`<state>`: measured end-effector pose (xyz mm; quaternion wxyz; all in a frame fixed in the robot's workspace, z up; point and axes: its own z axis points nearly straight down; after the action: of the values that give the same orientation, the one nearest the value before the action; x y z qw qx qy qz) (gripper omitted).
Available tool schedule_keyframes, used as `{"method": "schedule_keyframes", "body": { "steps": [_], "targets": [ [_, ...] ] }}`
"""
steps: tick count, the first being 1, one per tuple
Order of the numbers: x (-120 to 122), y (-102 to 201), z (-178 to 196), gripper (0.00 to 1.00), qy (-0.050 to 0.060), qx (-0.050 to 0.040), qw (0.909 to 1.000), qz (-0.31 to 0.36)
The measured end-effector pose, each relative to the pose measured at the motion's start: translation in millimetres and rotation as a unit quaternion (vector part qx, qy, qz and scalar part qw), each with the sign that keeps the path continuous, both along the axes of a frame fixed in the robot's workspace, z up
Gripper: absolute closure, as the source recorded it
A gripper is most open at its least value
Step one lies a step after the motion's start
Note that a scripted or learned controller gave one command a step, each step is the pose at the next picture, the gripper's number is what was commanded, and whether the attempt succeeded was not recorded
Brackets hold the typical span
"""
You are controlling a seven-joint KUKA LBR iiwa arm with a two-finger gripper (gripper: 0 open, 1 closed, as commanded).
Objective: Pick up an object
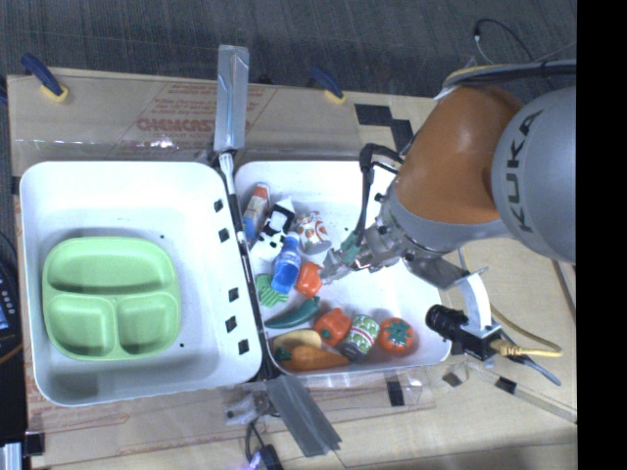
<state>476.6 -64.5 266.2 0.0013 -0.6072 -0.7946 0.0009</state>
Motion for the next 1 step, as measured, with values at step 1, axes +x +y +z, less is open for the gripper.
{"method": "schedule_keyframes", "body": {
  "steps": [1],
  "targets": [
    [42.4,48.7,-20.6,1.00,0.000,-0.0008,0.9893,-0.146]
  ]
}}
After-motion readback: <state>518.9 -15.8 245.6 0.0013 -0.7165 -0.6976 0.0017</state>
